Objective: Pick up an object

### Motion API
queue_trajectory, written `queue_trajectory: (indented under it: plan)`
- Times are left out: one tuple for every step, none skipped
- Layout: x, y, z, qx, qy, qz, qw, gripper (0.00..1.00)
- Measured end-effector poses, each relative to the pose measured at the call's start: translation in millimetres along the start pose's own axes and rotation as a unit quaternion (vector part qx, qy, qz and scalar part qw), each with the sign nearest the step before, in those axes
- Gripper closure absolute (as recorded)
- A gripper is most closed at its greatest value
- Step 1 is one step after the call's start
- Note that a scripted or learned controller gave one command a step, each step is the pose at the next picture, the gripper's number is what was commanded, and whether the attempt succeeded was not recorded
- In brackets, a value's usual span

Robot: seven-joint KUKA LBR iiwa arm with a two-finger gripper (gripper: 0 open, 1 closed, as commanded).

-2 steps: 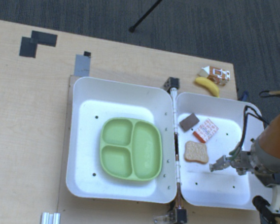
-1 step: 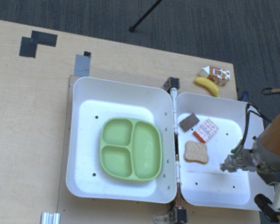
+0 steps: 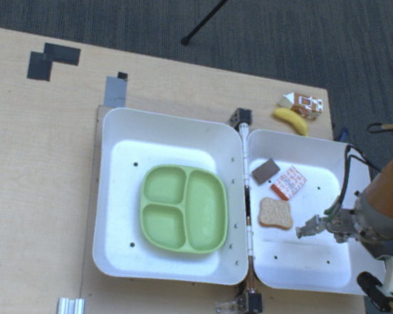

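Dark grey carpet lies beyond the pale wooden worktop [image 3: 30,167], which carries two shallow white bins side by side. In the left bin [image 3: 109,249] sits a green divided plate [image 3: 184,209]. The right bin [image 3: 310,272] holds three small things in its far left part: a slice of bread [image 3: 276,214], a dark grey block [image 3: 265,170] and a red-and-white packet [image 3: 289,181]. On the worktop beyond that bin lie a banana [image 3: 291,119] and a small carton [image 3: 304,103].

The gripper [image 3: 308,228] reaches in from the right and hangs just right of the bread, low over the bin floor. Whether it is open or closed cannot be told; nothing shows in its grip.

The bread is the closest candidate. It is tan with a darker crust edge, flat, with a rounded top. It is probably a light toy piece, stiff or slightly spongy, unlikely to break. Lying flat, it offers little height, so a pinch across its narrow sides, low against the floor, looks best; it may slide on the smooth bin.
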State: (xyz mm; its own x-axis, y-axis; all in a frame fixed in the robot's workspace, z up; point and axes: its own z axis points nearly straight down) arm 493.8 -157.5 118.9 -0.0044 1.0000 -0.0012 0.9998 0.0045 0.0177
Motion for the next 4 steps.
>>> queue_trajectory:
  plan:
    - [0, 2, -11, -0.002, 0.0, 0.0, 1.0, 1.0]
    - [1, 2, -10, -0.002, 0.0, -0.001, 1.0, 0.0]
    - [39, -5, 32, 0.005, -0.001, 0.001, 1.0, 0.0]
    - [39, -3, 21, 0.002, -0.001, 0.0, 1.0, 1.0]
